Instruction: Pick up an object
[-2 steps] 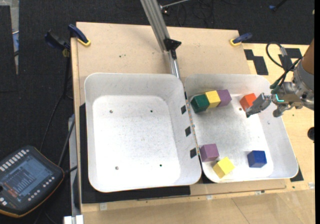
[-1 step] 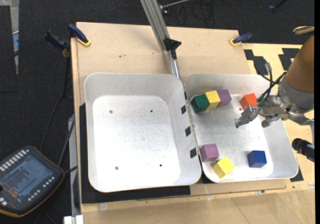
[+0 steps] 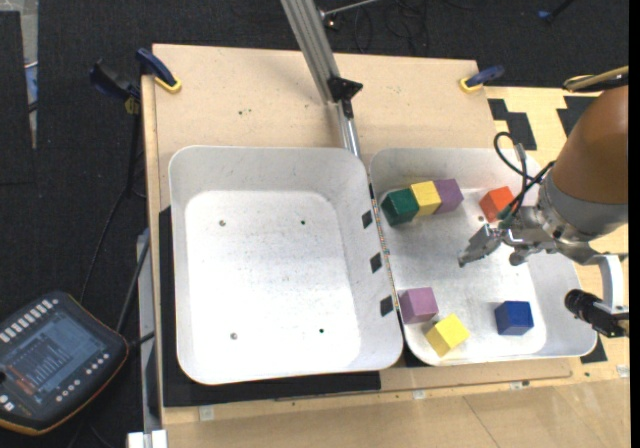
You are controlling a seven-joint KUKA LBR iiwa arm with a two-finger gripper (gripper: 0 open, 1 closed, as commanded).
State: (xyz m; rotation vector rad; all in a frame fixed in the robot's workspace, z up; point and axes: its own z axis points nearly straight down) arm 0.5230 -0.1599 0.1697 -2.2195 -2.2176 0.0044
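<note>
The orange block (image 3: 496,202) lies in the upper right part of the right bin (image 3: 560,341), just above and right of the gripper (image 3: 483,248); the gripper hangs over the bin's bare middle with nothing between its fingers, and the jaw opening cannot be determined from this view. Along the bin's upper edge a green block (image 3: 400,205), a yellow block (image 3: 427,197) and a purple block (image 3: 449,194) sit touching in a row. Near the lower edge lie a second purple block (image 3: 418,303), a second yellow block (image 3: 446,333) and a blue block (image 3: 513,317), while the left bin (image 3: 190,236) adjoins on the left.
</note>
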